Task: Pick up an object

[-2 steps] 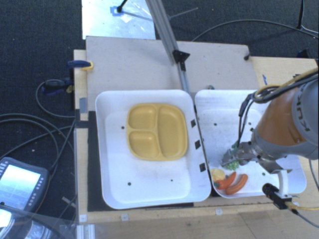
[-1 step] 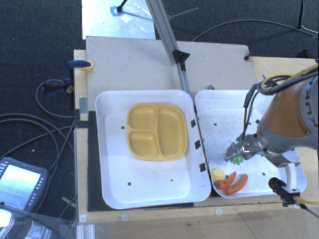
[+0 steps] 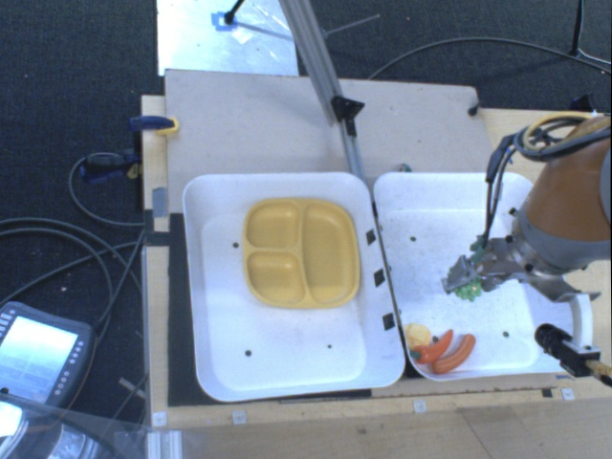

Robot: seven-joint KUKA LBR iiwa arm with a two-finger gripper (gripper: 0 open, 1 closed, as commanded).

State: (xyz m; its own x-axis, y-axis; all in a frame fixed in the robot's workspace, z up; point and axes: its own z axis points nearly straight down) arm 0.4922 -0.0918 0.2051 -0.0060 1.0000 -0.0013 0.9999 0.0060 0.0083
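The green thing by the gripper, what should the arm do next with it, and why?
Probably lift a little. The gripper sits right at the small green object in the right bin; whether it is gripped is unclear, and a small lift would show.

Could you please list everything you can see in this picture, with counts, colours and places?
bins: two, white, side by side on the bench
plate: one, yellow, three compartments, in the left bin
sausages: two, orange-red, near corner of the right bin
yellow item: one, small, touching the sausages' left end; too small to name
green item: one, small, in the right bin at the gripper's tip; contact unclear
clamp: one, blue and yellow, bench's far left edge
pendant: one, grey with lit screen, floor at lower left
cables: several, black, on the floor at left
pole: one, grey, slanting from the top to the bins
arm: one, grey with orange band, from the right
gripper: one, grey, over the right bin
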